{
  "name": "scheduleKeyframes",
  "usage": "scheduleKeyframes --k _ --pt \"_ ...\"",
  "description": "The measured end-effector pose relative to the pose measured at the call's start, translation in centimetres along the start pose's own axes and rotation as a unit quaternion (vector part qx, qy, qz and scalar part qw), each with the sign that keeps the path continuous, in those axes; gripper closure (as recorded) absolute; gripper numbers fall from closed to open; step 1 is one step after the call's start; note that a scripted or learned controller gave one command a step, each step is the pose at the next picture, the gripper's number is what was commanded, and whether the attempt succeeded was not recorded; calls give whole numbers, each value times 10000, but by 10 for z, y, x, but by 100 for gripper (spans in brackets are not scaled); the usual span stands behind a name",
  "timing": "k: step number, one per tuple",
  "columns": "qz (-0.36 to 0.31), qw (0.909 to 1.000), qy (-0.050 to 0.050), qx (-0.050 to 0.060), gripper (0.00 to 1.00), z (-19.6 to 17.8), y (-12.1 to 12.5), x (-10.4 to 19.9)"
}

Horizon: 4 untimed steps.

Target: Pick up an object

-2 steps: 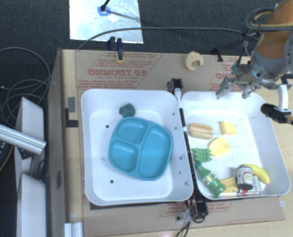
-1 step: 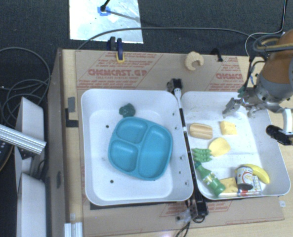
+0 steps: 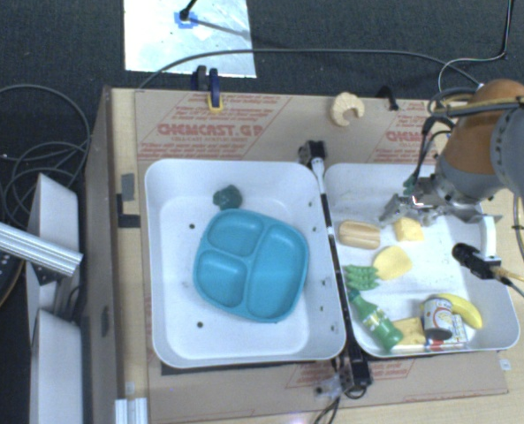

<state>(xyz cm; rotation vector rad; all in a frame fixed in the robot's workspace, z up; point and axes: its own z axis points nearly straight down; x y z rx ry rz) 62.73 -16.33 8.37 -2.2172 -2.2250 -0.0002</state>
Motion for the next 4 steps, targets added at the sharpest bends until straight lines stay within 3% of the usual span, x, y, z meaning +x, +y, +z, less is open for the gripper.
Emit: scheduleKeyframes --k 1,2,3,4 --pt "-17 10000 -16 -73 100 -17 5 0" --pt "-13 10000 -12 -43 0 -14 3 -1" --pt "14 10000 -7 -7 0 -1 -24 -14" --pt "-1 10000 -21 -85 100 -18 -19 -14"
